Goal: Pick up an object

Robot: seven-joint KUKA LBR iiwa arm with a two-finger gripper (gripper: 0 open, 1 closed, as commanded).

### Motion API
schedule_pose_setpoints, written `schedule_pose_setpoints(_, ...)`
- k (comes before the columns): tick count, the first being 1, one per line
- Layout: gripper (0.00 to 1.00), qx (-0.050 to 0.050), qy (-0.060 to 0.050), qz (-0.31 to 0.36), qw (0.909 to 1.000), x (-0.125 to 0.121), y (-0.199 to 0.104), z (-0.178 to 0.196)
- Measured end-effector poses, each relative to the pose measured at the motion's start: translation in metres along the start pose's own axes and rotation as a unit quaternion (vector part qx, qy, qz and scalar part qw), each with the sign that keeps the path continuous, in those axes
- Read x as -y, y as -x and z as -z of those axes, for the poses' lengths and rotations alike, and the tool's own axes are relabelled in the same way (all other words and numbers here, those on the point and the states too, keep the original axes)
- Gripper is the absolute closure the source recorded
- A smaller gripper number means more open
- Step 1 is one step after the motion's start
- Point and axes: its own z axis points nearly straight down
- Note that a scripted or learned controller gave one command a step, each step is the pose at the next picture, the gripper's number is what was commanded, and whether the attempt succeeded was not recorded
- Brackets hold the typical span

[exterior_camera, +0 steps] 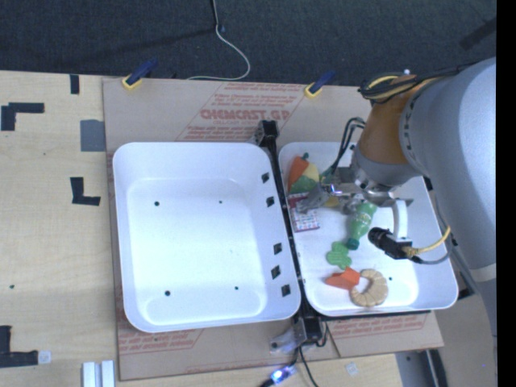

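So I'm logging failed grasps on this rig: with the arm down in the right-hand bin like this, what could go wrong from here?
1. The objects are bunched: the green bottle lies right under the gripper, near the small card and the orange and green toy, so a grasp may catch two or just push them.
2. The croissant-shaped piece and orange piece sit by the right bin wall, awkward to reach.

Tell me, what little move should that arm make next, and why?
Probably a short drop straight down. The gripper hangs over the right bin, among the toys at its far end, close to a green bottle and an orange-and-green piece. Nothing looks lifted yet, so lowering onto the nearest toy seems the sensible step.
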Motion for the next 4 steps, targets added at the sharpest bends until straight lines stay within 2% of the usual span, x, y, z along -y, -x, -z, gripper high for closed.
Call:
schedule_pose_setpoints(1, 0.0, 0.001, -0.002, -0.002, 1.0, -0.038, -0.009, -0.002)
schedule_pose_setpoints(2, 0.0, 0.0, 0.001, -0.001, 1.0, -0.061, -0.013, -0.006)
schedule_pose_setpoints(3, 0.0, 0.002, 0.001, -0.005, 1.0, -0.016, 0.065, -0.004)
schedule_pose_setpoints(4, 0.0, -0.001, 0.0, -0.001, 1.0, -0.063, 0.086, -0.005)
